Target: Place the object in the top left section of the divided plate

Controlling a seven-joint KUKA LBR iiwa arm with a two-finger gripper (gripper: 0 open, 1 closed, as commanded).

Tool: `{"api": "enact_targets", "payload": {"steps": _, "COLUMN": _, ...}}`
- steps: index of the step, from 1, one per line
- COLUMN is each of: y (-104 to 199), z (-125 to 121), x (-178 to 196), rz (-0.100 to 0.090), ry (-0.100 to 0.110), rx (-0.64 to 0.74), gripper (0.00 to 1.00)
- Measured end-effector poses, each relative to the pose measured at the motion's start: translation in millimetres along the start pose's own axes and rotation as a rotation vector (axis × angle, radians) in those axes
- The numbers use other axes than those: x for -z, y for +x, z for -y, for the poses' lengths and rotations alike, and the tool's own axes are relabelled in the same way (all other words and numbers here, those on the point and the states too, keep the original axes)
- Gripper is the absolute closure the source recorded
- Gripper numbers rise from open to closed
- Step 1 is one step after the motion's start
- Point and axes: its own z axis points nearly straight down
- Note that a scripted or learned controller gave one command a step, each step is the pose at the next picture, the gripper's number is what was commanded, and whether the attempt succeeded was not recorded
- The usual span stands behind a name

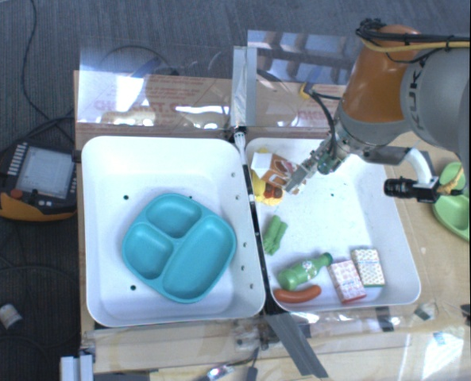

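- The divided plate point(179, 247), teal, sits in the left bin point(100, 213), well to the left of the gripper point(296, 179) and nearer the camera.
- The gripper hangs over a small pile of yellow and brown toy food point(268, 178), just to its left.
- Whether it holds anything cannot be told.
- Risk, as I judge it: the crowded pile could make the grasp slip or snag a neighbour.

Bright, even overhead light; glare streaks the clear panels point(179, 101); focus slightly soft.
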Motion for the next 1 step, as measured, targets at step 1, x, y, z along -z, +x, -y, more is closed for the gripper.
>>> {"api": "enact_targets", "payload": {"steps": 1, "y": 100.8, "z": -69.2, "x": 2.0, "rz": -0.003, "ry": -0.002, "rx": 0.02, "gripper": 1.0}}
